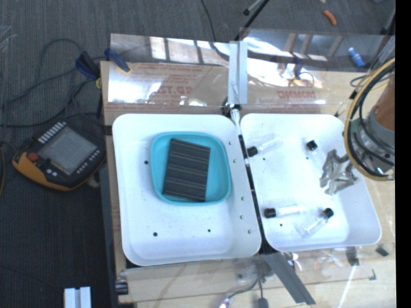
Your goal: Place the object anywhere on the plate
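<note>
White right bin (359,226) holds the gripper (336,172), fingers indistinct.

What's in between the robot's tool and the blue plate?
In the camera view, between the tool and the blue plate lie a clear vial with a black cap, bare white bin floor and the rims where both bins meet.

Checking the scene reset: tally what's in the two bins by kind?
Teal plate: 1, in the left bin
Dark ribbed block: 1, lying on the plate
Clear vials with black caps: 4, loose in the right bin –
Total: 6
The claw is over the right bin's right side.
</note>
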{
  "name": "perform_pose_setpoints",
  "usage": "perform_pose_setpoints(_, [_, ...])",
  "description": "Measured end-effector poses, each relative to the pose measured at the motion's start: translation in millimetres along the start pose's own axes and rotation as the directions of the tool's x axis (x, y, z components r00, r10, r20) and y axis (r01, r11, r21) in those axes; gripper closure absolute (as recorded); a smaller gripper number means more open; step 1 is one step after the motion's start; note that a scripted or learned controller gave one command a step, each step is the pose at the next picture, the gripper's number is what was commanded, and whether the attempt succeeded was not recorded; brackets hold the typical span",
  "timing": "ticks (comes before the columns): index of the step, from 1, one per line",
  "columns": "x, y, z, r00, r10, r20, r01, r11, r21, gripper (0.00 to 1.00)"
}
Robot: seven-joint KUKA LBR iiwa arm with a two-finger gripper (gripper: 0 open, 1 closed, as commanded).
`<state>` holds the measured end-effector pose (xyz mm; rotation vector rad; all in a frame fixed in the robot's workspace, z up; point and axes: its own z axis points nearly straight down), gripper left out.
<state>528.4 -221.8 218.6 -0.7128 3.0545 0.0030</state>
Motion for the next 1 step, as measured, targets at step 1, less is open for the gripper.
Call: perform_pose_setpoints(1, [0.1,-0.1,0.0,1.0,0.0,0.0,0.0,1.0,0.0,0.0])
